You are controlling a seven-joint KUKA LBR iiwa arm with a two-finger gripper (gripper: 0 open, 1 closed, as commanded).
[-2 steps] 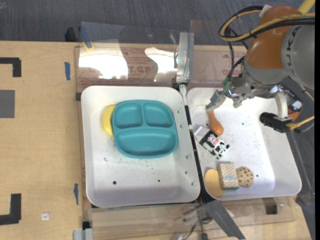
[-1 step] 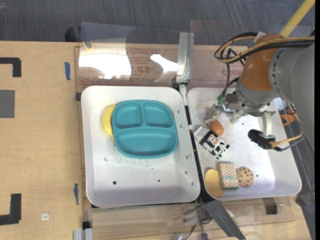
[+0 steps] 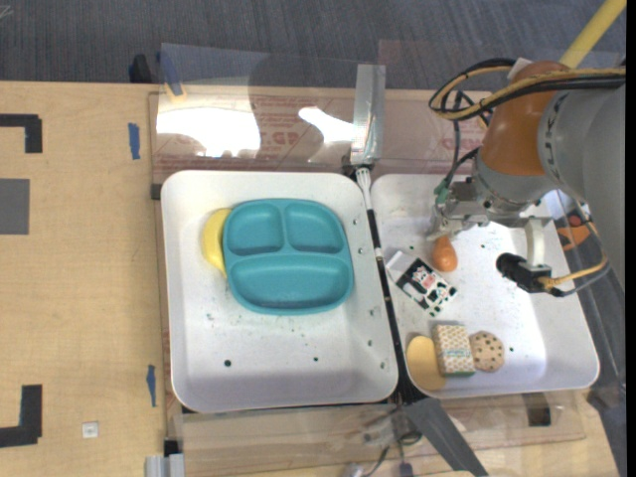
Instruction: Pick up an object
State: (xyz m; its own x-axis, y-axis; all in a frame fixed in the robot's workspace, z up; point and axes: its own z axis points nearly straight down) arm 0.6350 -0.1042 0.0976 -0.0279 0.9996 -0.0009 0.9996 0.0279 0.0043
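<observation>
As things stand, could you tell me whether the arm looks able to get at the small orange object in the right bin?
Probably yes. The gripper hangs just above the orange object, with bare floor of the right bin around it; the patterned card lies close by but apart.

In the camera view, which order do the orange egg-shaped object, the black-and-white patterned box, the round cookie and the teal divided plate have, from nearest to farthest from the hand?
Measured from the hand, over the right bin:
1. Orange egg-shaped object, just below the hand.
2. Black-and-white patterned box, lower, toward the bin divider.
3. Round cookie, at the right bin's bottom edge.
4. Teal divided plate, in the left bin.
</observation>
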